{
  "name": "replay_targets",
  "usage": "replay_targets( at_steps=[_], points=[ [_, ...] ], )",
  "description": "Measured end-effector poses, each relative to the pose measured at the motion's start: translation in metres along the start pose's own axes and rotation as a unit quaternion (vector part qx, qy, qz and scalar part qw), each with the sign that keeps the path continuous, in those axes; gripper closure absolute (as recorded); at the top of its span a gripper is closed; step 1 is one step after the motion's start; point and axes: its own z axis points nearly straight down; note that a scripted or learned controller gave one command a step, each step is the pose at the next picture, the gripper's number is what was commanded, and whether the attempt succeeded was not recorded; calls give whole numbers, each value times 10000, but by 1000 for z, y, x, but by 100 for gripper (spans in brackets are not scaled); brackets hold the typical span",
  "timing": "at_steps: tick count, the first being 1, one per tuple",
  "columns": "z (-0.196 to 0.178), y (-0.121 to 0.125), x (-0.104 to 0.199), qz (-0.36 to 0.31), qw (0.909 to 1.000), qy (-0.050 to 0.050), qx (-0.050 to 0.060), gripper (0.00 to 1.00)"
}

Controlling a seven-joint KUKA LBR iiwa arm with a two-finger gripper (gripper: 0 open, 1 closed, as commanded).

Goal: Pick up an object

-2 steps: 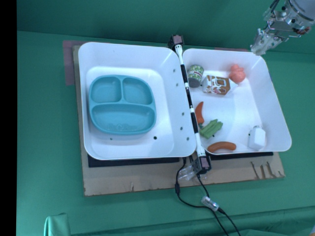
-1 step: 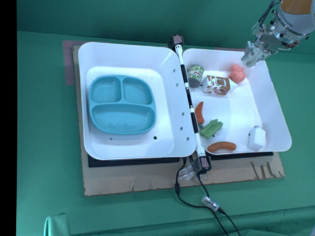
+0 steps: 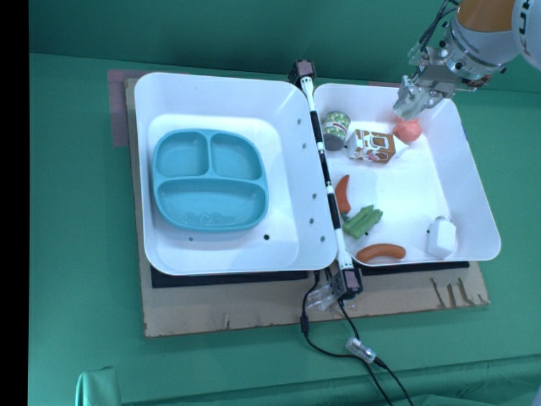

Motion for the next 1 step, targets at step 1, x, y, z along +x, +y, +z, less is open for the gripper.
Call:
replay_targets(
  at_steps=[1],
  points=[
    [-36,24,-37,9,10000,-11,-21,100]
  ],
)
